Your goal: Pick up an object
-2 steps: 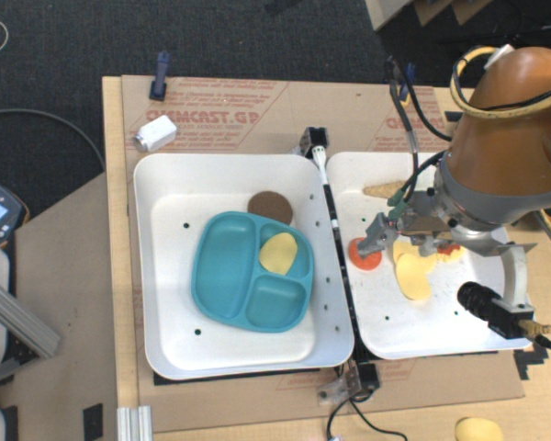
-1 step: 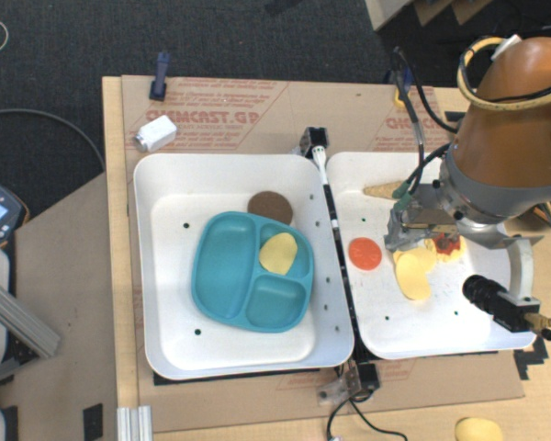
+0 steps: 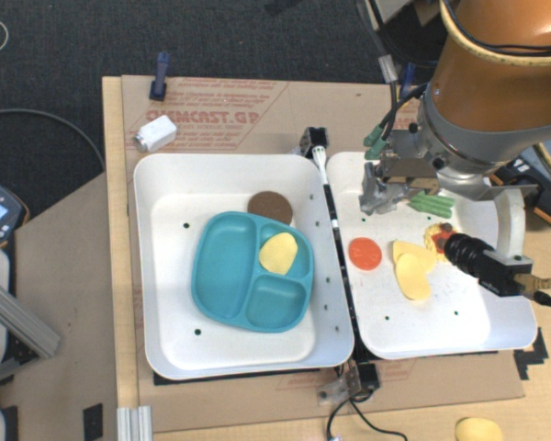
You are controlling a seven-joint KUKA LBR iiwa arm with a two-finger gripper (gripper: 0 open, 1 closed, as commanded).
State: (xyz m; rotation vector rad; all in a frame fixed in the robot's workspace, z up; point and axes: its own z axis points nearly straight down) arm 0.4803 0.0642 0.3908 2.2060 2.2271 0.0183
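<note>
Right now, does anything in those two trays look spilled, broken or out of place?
Nothing looks spilled or broken. One oddity: a brown disc sits half tucked under the far edge of the teal divided plate in the left bin. A yellow piece rests on the plate.

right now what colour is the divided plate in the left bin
Teal blue. The plate shows best in the camera view, with a pale yellow piece in one compartment.

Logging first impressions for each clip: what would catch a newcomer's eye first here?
Probably the teal divided plate in the left bin, with a pale yellow piece in one compartment and a brown disc behind it. Then the arm's orange band at top right, its gripper low over the right bin, near an orange disc.
</note>
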